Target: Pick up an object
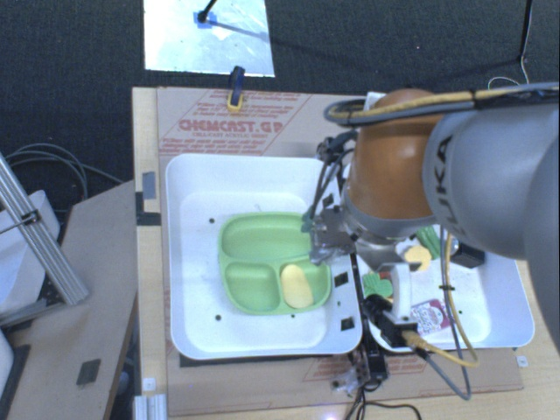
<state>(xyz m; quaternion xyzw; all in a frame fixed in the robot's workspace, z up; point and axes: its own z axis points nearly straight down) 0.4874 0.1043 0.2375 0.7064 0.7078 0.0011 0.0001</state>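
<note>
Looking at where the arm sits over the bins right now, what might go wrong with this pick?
1. The gripper sits at the green tray's right rim, not over the yellow piece in its lower right compartment, so it may catch the tray instead.
2. The arm covers much of the right bin, so items there, like the pink packet, are partly hidden from the camera.

Red print runs across the brown cardboard sheet point(236, 116) that lies under the bins, on its far strip beyond the left bin — the big line reads "CHEMCAST G P" or close to it, the last letters unclear. The smaller red lines above and below it are too fine to read. On the grey arm point(499, 178), at the right, dark upright letters show — part of "KUKA", cut by the curve of the casing.
</note>
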